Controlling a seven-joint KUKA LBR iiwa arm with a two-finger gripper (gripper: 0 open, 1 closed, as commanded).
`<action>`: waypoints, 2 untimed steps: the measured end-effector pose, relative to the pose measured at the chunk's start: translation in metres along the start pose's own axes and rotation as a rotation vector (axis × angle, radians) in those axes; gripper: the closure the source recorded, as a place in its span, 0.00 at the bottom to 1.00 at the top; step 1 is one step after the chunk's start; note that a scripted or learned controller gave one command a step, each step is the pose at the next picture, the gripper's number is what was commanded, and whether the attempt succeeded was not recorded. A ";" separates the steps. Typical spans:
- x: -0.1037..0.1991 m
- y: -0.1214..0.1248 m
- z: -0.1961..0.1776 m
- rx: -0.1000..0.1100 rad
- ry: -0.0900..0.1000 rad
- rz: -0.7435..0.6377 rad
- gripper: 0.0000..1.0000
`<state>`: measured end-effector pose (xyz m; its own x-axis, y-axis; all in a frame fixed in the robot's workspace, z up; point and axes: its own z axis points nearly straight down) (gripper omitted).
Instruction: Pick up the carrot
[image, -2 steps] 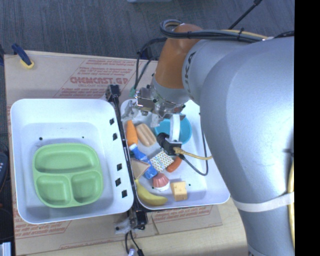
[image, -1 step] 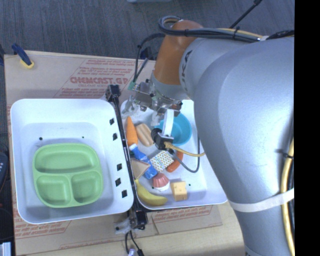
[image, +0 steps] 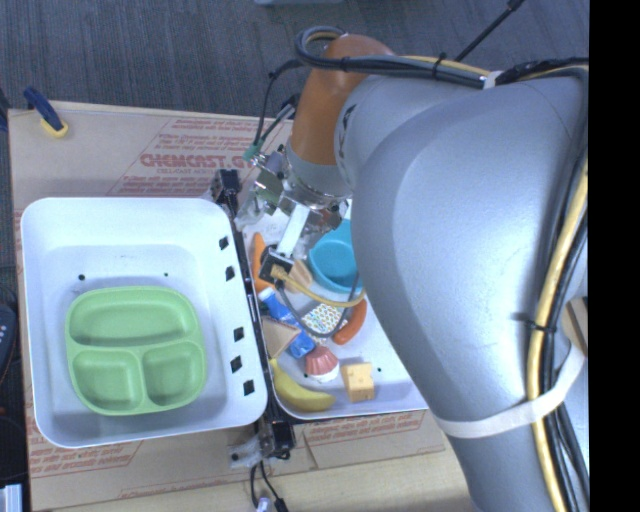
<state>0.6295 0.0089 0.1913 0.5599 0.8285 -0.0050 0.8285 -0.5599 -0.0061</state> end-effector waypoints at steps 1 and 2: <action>0.033 0.010 -0.053 0.001 0.004 0.094 0.00; -0.053 -0.010 -0.061 0.002 0.000 0.054 0.00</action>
<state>0.5920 -0.0295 0.2525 0.6037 0.7972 -0.0056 0.7972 -0.6037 -0.0082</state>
